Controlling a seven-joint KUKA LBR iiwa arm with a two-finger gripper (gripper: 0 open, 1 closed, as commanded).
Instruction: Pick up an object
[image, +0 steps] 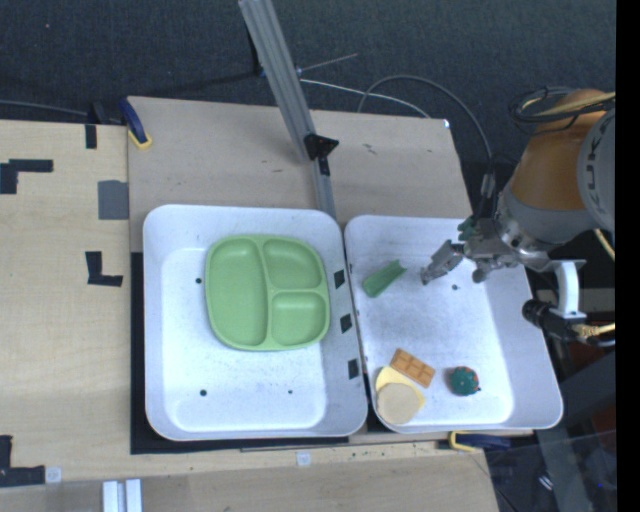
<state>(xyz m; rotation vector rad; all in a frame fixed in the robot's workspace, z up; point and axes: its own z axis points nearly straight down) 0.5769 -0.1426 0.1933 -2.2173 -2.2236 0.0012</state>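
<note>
My gripper (452, 268) hangs over the upper part of the right bin (500, 330), fingers spread open with nothing between them. A green block (382, 278) lies to its left, near the bin's left wall. At the bin's front sit an orange waffle-like piece (412, 367), a pale yellow round piece (399, 400) touching it, and a small green and red ball-like object (462, 380).
The left bin (170, 330) holds a green divided plate (268, 292). A grey metal pole (290, 90) slants from the top down to the seam between the bins. Cables run behind the right bin.
</note>
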